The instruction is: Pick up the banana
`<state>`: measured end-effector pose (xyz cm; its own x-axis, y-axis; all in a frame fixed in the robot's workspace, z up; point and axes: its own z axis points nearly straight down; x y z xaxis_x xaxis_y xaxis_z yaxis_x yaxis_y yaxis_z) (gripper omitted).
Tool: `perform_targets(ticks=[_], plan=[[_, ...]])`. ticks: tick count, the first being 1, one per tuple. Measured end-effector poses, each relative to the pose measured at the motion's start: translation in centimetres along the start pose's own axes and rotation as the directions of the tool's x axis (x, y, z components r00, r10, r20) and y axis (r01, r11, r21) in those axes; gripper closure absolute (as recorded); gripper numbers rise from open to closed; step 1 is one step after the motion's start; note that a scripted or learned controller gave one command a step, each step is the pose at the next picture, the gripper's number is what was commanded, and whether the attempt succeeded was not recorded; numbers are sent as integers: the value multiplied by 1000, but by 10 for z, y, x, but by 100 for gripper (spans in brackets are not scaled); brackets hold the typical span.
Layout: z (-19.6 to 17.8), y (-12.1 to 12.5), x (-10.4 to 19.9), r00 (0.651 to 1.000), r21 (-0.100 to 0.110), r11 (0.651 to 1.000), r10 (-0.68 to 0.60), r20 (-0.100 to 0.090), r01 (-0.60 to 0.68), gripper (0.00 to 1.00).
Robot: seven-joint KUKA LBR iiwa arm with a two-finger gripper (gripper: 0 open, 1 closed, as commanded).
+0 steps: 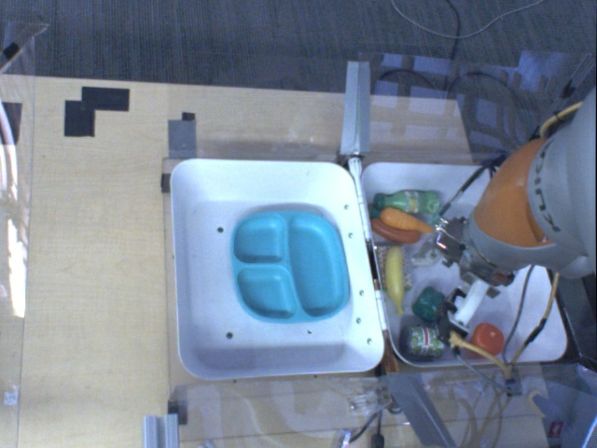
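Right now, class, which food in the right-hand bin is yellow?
The banana, long and slightly curved, lying lengthwise below the orange carrot. The piece to its right is dark green, and the ball farther right is red.

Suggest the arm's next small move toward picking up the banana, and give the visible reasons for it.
Probably slide the gripper sideways toward the left bin until it is over the banana. The banana lies lengthwise against the right bin's wall nearest that bin, just below the carrot. The gripper sits off to its side, closer to the carrot's tip, not yet above the banana.
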<state>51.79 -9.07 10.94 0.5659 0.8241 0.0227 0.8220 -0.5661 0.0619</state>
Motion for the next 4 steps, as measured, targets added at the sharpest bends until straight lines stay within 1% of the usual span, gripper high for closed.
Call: perform_targets(ticks=[1,2,3,4], plan=[[0,-10,-6,981,-7,981,-193,1,193,0],[15,29,28,992,37,991,-129,3,129,0],[12,1,10,999,27,999,36,4,-36,0],[12,1,9,999,28,999,36,5,-36,0]])
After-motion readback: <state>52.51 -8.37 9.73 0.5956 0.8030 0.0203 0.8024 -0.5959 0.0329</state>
